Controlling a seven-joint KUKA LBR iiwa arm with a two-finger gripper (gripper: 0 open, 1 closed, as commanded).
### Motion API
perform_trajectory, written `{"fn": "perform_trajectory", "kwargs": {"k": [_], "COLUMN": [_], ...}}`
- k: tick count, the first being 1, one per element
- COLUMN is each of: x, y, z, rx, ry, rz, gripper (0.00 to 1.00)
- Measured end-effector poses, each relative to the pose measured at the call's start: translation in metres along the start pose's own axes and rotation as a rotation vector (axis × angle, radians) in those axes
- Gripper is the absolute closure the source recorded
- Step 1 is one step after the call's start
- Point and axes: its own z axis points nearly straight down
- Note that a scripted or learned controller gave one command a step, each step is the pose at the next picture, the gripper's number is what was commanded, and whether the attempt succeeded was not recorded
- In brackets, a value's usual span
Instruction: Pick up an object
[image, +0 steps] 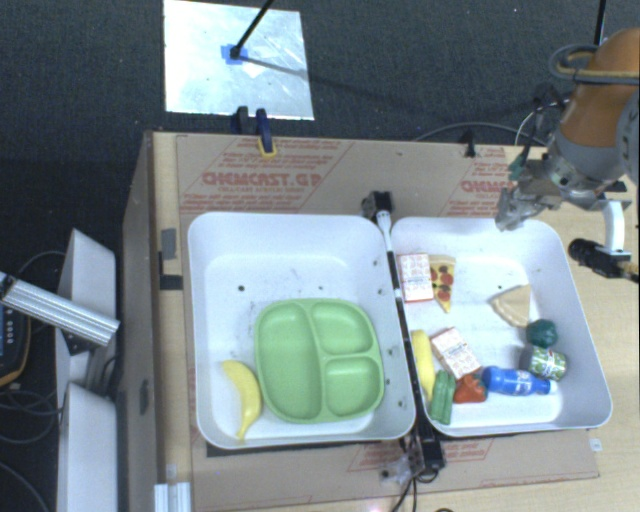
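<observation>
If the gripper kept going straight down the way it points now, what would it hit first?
Probably the back rim of the right bin: the gripper hangs above that corner, away from the objects, though its height is hard to judge.

You are looking at a robot lab: the bench (300, 165) is covered with cardboard, loose cables (440, 130) run across it, and toy food (440, 282) fills one white bin (575, 300).
</observation>
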Motion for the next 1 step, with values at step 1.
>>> {"fn": "perform_trajectory", "kwargs": {"k": [1], "x": [0.0275], "y": [0.0000], "z": [-0.0146], "rx": [0.000], "ry": [0.000], "rz": [0.000], "gripper": [1.00]}}
